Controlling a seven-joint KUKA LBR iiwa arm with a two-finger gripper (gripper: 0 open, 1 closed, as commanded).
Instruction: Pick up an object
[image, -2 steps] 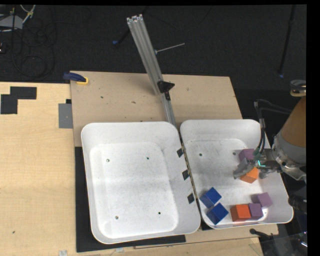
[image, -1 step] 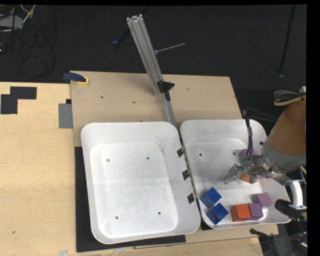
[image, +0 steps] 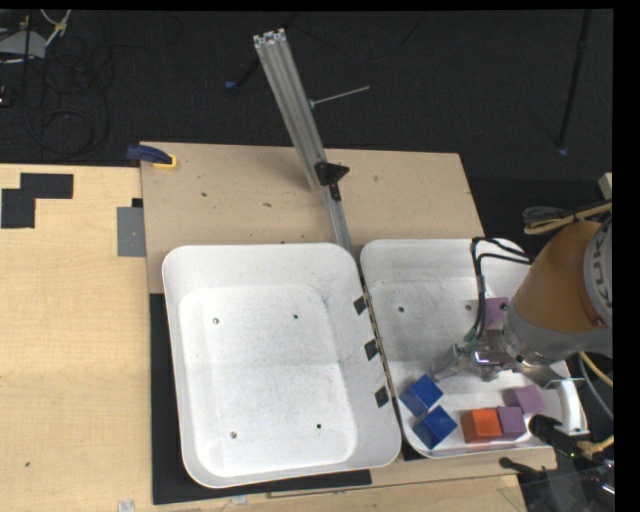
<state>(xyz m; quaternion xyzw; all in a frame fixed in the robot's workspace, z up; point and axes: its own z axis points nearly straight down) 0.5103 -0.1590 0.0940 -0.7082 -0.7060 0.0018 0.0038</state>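
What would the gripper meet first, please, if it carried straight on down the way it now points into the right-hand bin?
Probably the bare white floor of the right bin: the gripper hangs just behind the blocks. The upper blue block and the orange block lie nearer the front wall. Depth is hard to judge from this slant.

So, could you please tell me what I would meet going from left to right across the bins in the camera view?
Left shallow white bin → two blue blocks → orange block → purple block in the right white bin, with the grey arm's gripper above them.
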